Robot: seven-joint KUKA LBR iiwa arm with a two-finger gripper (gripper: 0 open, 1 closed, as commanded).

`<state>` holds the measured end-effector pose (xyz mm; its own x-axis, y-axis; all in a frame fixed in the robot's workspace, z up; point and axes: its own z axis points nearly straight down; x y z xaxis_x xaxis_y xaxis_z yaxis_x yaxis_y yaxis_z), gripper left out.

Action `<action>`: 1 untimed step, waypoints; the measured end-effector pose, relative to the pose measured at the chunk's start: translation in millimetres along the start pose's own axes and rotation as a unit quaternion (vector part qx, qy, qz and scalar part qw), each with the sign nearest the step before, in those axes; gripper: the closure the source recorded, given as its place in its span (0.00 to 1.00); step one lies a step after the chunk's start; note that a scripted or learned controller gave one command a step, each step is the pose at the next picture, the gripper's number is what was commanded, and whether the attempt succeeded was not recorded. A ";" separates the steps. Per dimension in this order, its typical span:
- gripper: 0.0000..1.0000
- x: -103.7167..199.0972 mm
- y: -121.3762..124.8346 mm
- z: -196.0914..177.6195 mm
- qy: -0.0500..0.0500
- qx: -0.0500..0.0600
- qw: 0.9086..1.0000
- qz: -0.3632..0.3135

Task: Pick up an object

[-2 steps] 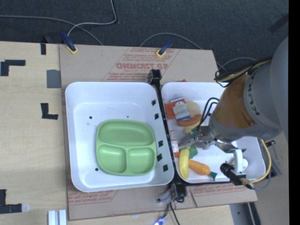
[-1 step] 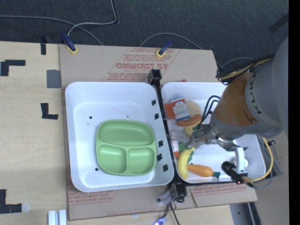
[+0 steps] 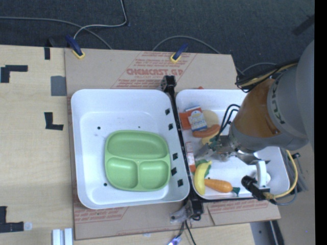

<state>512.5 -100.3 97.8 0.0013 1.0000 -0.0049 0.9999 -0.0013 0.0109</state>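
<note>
- Looming largest from the right: grey arm with its orange band, reaching down into the right bin.
- Hanging low over the middle of that bin: the hand, tips pointing toward the divider between the two bins; whether released or clenched, cannot tell, and nothing visibly sitting between its tips.
- Lying just below and left of the hand: yellow banana, upright along the bin's left wall, near but seemingly not touching.
- Resting beside the banana's lower end, along the bin's near wall: orange carrot with a green tip.
- Sitting above the hand, toward the bin's far side: small orange-and-white carton, with a bun-like piece and a reddish sausage-like piece just beside it.
- Occupying the left bin: green divided plate, well apart from the hand.
- Carrying both bins: brown cardboard sheet on the counter.
</note>
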 end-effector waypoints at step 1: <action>0.00 -13.6 55.9 10.3 0.002 0.004 1.000 -0.001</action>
<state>568.4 -114.0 88.2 -0.0009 1.0000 -0.0013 1.0000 0.0009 0.0034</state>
